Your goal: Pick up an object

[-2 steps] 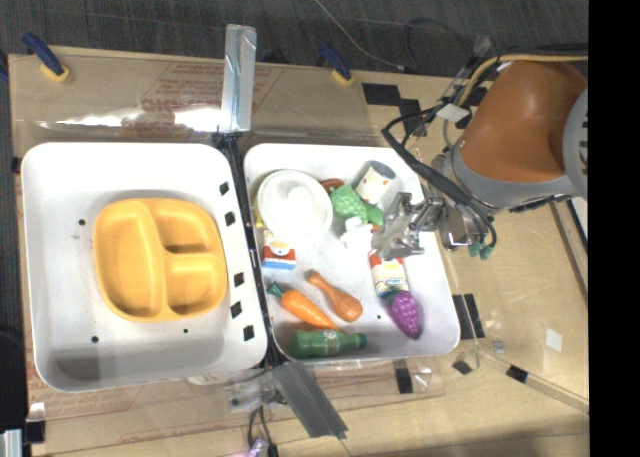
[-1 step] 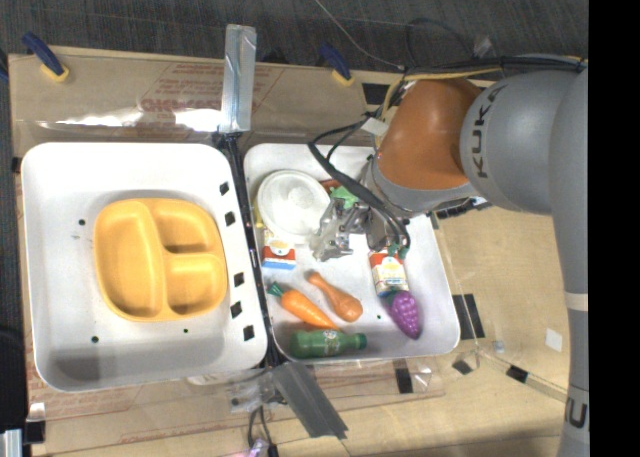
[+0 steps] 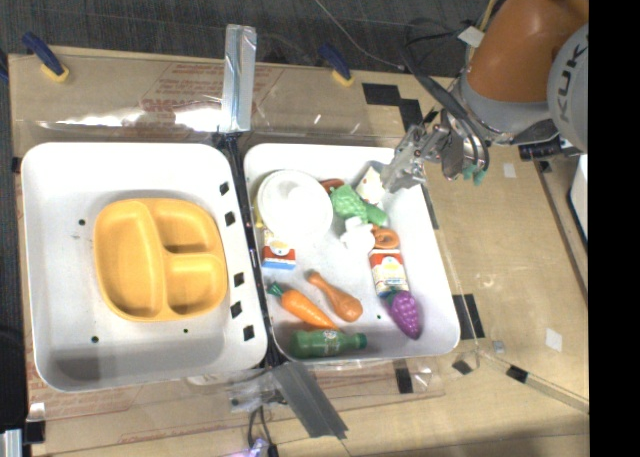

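The right bin (image 3: pixel 440 275) holds several toy foods: a white bowl (image 3: pixel 293 203), a green leafy piece (image 3: pixel 352 203), an orange carrot (image 3: pixel 305 308), a brown drumstick (image 3: pixel 336 296), a small bottle with a red label (image 3: pixel 388 271), purple grapes (image 3: pixel 405 313), a green bottle (image 3: pixel 328 342) and a small carton (image 3: pixel 278 253). My gripper (image 3: pixel 403 173) hangs over the bin's far right corner, just right of a pale block (image 3: pixel 370 183). I see nothing clearly held.
The left bin (image 3: pixel 50 195) bears a yellow divided tray (image 3: pixel 160 255). A taped divider (image 3: pixel 238 75) runs between the bins at the back. The arm's orange band (image 3: pixel 525 30) and cables sit over the bench at the upper right.
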You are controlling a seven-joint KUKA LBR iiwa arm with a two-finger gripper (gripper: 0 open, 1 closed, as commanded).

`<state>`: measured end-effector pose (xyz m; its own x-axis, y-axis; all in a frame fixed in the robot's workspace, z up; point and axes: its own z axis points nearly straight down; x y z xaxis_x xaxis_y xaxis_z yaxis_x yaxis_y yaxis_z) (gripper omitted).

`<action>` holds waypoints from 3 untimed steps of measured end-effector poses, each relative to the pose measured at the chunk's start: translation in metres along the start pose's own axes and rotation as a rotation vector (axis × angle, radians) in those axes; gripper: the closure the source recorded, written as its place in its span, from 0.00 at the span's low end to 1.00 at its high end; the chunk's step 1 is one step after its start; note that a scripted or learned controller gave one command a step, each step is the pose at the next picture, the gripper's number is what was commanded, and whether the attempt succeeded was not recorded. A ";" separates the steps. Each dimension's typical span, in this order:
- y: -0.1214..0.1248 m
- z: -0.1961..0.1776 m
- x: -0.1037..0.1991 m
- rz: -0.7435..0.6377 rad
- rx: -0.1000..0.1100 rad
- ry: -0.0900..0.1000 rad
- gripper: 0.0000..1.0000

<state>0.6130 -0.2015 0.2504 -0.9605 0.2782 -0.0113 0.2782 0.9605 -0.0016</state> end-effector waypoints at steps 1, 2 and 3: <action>0.038 0.075 0.029 0.011 -0.002 0.015 1.00; 0.029 -0.004 -0.009 0.198 0.000 0.005 1.00; 0.034 0.094 0.062 0.204 0.001 0.019 1.00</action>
<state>0.5636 -0.1522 0.1559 -0.8842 0.4671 0.0073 0.4671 0.8842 -0.0019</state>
